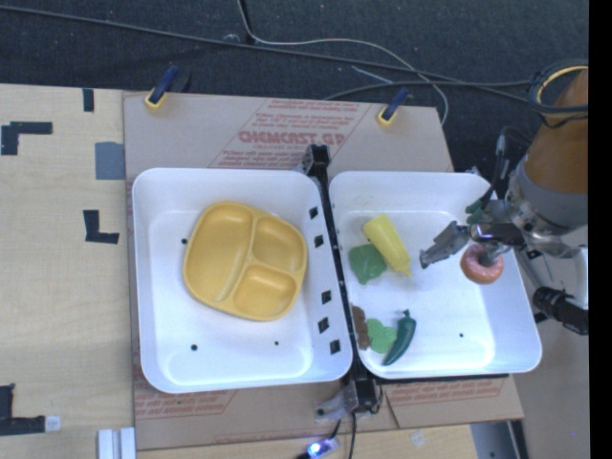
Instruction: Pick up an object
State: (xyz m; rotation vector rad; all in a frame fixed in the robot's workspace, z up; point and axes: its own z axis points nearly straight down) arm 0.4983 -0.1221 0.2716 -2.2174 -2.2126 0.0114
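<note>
Camera view, left bin (153,285) (yellow plate (245,259)), tool (469,242) spread over right bin (507,347)

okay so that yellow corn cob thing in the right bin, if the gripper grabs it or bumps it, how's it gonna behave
The corn looks like a smooth toy, so probably light and stiff, maybe slippery between fingers. Its rounded, elongated shape suggests it could roll sideways if nudged. It lies against the green piece, which may shift with it. The gripper is just to its right.
</note>
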